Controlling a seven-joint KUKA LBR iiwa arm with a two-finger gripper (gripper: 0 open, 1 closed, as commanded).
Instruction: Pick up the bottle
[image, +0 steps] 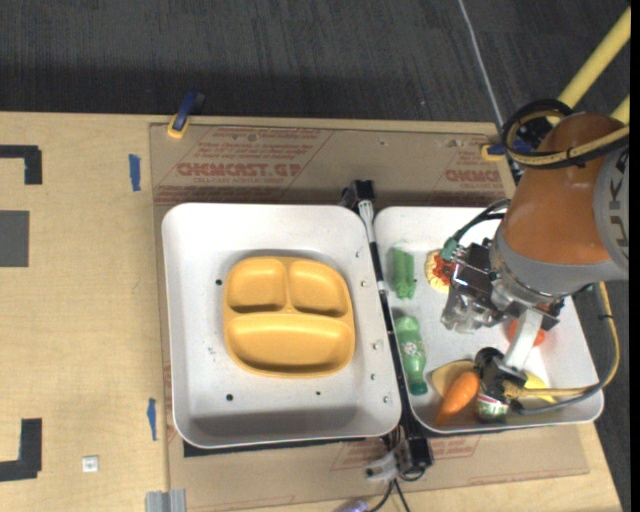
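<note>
Bottle (409, 350) lies against the right bin's (575, 345) left wall, long axis running along that wall, left of and slightly below the gripper (470, 310), with a green object (402, 272) above it; the wrist covers the claw, so its spread can't be judged

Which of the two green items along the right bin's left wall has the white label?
The lower one, the green bottle, nearer the carrot. It carries a pale label at mid-body. The upper green item is plain green.
</note>
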